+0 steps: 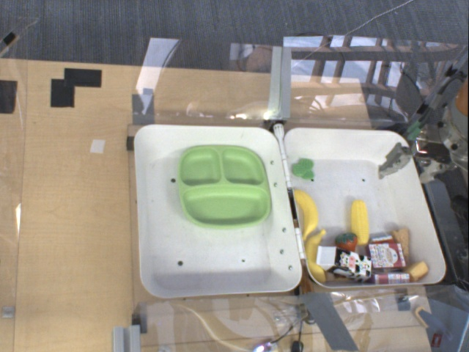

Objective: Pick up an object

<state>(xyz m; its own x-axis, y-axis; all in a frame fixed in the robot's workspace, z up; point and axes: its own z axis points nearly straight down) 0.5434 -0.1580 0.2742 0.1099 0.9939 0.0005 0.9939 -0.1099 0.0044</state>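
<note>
The right bin holds several toy foods. A small green leafy piece lies near its back left corner. A yellow banana runs along the left wall, and a second banana curves below it. A corn cob lies upright in the middle. A red fruit, a red box, a black-and-white carton and an orange piece crowd the front right corner. My gripper hangs over the bin's back right corner, apart from all of them, with nothing seen in it.
The left bin bears a green divided plate in its middle. A metal divider separates the two bins. Clear panels stand behind the bins, and the arm comes in over the right bin's right wall.
</note>
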